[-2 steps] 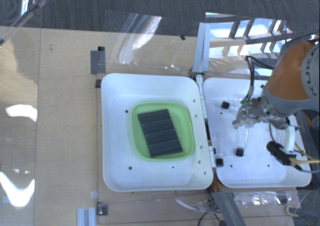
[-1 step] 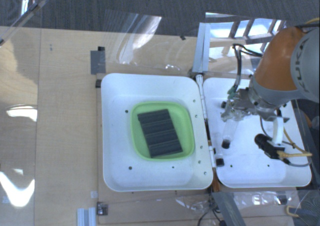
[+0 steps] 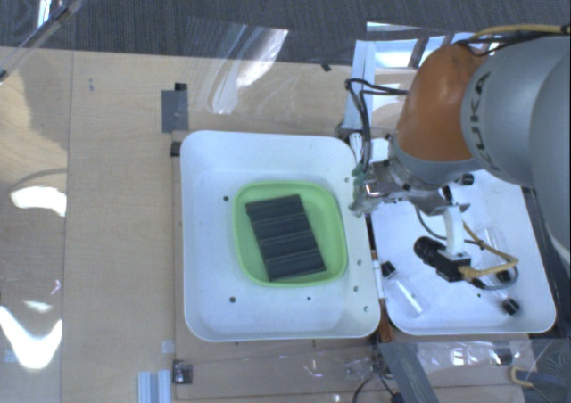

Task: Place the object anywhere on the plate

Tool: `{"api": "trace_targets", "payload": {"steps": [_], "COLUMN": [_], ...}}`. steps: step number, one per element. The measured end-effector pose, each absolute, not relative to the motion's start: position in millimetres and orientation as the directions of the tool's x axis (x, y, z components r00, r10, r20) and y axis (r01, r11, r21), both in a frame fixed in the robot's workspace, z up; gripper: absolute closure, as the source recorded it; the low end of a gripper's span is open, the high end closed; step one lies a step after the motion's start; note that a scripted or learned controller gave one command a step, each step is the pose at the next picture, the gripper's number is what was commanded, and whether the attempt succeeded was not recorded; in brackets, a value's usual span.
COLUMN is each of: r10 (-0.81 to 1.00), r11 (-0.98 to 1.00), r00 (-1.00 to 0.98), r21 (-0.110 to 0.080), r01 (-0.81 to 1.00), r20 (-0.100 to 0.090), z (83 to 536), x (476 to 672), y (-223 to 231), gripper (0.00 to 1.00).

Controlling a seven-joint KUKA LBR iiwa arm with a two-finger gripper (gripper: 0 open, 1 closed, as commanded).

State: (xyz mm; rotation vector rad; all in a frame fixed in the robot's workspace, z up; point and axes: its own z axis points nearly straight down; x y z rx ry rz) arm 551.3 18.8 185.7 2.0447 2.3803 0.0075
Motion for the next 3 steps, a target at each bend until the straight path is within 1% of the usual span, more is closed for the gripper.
{"api": "trace_targets", "payload": {"steps": [1,2,3], "r10": [0.989,0.997,1.000], "r11": [0.150,0.083,0.018], "r00": [-0.150,-0.083,-0.018], "r21": [0.006,0.006,0.007], "r01": [0.989,0.997,1.000], "r20": [0.000,0.001,0.000], "z": [186,185,185], "x": [551.2,561.8,589.5], "y": [18,58,7], "gripper": [0.00,0.00,0.00]}}
